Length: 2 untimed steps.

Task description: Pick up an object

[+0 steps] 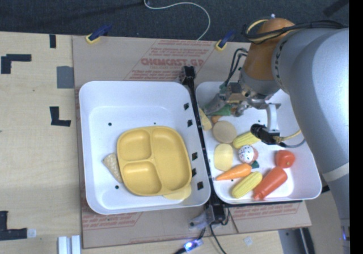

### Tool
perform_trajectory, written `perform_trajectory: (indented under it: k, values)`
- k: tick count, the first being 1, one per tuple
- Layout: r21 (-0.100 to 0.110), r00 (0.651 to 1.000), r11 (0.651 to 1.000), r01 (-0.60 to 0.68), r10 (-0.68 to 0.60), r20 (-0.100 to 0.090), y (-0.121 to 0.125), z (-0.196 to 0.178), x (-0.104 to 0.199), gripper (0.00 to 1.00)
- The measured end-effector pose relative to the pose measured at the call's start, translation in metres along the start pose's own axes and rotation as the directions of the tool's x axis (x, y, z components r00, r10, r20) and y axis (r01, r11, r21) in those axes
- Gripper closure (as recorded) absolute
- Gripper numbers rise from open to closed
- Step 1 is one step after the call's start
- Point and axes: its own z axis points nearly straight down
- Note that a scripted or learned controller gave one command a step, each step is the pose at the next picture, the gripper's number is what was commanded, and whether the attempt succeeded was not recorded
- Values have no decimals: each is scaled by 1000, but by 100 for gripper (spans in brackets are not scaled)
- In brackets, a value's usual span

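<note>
My gripper (226, 104) hangs low over the far end of the right bin (300, 190), just beyond a round tan piece (224, 131). Toy food fills the rest of that bin: a small corn cob (247, 138), a pale yellow lemon-like piece (223, 156), a white speckled ball (247, 154), a red tomato (285, 159), a thin carrot (233, 173), a second corn cob (247, 185) and a thick orange-red carrot (271, 182). The wrist hides what lies right under the gripper.
The left bin (91, 100) holds a yellow divided plate (153, 159) with a tan piece (112, 164) and a pale yellow piece (177, 194) poking out from under it. A black divider (195, 128) runs between the bins. The arm's grey body (323, 94) covers the right bin's right side.
</note>
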Motion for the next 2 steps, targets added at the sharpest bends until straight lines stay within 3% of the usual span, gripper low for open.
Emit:
perform_trajectory:
  k: [1,2]
  values:
    - [13,1000,1000,2,-2,-5,-2,-10,2,100]
    - [2,1000,1000,1,-1,-7,1,-73,-1,100]
